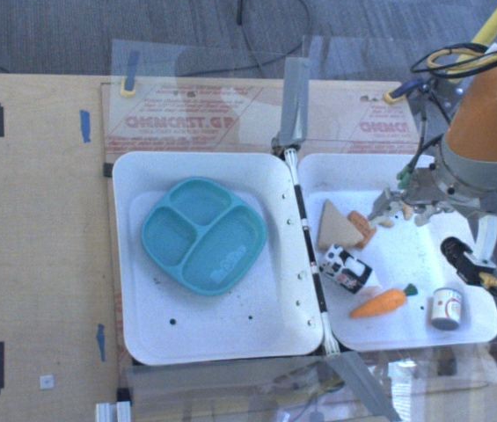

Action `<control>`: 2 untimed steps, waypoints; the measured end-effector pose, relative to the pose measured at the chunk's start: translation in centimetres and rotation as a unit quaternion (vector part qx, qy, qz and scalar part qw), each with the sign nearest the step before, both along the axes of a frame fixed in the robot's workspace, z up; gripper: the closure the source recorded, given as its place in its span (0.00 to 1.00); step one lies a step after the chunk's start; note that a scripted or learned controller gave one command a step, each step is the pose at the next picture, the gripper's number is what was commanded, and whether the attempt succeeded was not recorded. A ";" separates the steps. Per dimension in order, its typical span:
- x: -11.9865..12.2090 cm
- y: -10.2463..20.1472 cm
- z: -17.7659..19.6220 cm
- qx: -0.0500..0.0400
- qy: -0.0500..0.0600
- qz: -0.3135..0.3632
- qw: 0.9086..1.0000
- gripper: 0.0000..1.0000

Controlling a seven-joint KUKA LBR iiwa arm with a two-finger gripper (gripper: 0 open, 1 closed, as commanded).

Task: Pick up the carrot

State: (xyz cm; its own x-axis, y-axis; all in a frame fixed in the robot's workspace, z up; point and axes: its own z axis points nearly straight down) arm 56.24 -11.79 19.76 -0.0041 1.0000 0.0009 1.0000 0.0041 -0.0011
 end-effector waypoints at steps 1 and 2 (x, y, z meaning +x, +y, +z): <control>-8.1 -1.6 -6.7 0.000 -0.004 -0.051 0.999 0.00; -7.9 -2.9 -10.9 -0.003 -0.006 0.103 0.995 0.00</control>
State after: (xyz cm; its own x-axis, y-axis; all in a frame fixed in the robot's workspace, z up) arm 48.29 -14.65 8.84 -0.2095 0.9778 -0.0056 0.9777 0.2095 0.0109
